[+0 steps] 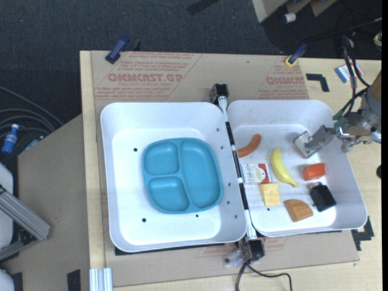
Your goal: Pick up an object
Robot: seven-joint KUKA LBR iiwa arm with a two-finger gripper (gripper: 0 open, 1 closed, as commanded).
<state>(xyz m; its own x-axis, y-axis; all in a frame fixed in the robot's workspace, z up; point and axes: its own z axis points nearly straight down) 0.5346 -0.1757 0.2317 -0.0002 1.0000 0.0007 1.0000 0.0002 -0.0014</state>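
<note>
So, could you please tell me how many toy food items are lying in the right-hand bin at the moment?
6, all in the right bin: sausage at upper left, banana in the centre, packet beside it, cheese below, toast at bottom, orange piece right. The black block isn't counted.

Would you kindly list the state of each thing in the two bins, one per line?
Blue divided plate: flat in the left bin.
Sausage: lying in the right bin.
Banana: lying loose.
Packet: flat.
Orange block: resting, untouched.
Black block: resting.
Gripper: above the right bin.
</note>
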